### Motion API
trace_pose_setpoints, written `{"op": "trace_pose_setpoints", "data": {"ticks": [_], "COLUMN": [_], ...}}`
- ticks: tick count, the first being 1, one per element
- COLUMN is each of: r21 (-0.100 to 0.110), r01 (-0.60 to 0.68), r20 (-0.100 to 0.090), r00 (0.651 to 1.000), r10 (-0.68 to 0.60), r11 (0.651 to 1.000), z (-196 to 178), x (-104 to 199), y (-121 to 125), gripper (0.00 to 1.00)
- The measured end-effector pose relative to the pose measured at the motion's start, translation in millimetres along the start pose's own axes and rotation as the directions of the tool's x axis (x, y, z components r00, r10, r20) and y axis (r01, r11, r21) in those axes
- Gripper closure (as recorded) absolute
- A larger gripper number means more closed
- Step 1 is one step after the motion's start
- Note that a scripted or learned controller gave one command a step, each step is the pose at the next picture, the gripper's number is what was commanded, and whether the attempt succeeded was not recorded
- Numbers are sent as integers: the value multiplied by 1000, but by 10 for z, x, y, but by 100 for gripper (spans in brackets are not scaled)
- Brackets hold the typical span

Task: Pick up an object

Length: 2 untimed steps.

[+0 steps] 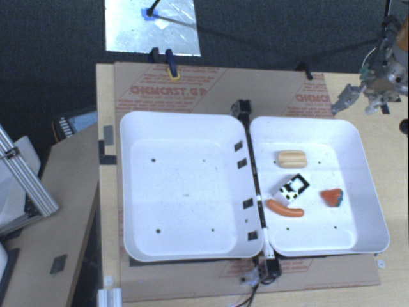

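The right bin point(358, 139) holds several small things. A tan bread-like block point(291, 158) lies near its back. In front of it sit a black-and-white patterned piece point(294, 188), an orange sausage point(285, 208) and a red lump with a dark edge point(331, 197). My gripper point(358, 102) hangs at the far right, above the bench just behind the right bin's back rim. Its two fingers are spread apart, open, with nothing between them. It is well clear of all the objects.
The left bin point(185, 126) sits beside the right one, joined by a black hinge strip point(250, 171). A shiny foil sheet point(152, 16) lies beyond the bench. A metal frame point(25, 178) stands at the far left.
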<state>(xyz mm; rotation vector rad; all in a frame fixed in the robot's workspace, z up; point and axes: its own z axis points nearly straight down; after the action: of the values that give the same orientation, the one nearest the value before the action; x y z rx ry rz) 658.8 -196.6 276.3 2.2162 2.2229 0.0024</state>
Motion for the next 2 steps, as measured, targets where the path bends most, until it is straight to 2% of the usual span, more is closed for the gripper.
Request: {"op": "trace_pose_setpoints", "data": {"ticks": [1,2], "r21": [-17,-5], "r01": [4,8], "r20": [7,3], "r00": [1000,1000], "r10": [-4,-8], "r11": [1000,1000], "z": [-2703,-2716], "x": [-96,-90], "y": [-65,-56], "gripper": [0,100]}}
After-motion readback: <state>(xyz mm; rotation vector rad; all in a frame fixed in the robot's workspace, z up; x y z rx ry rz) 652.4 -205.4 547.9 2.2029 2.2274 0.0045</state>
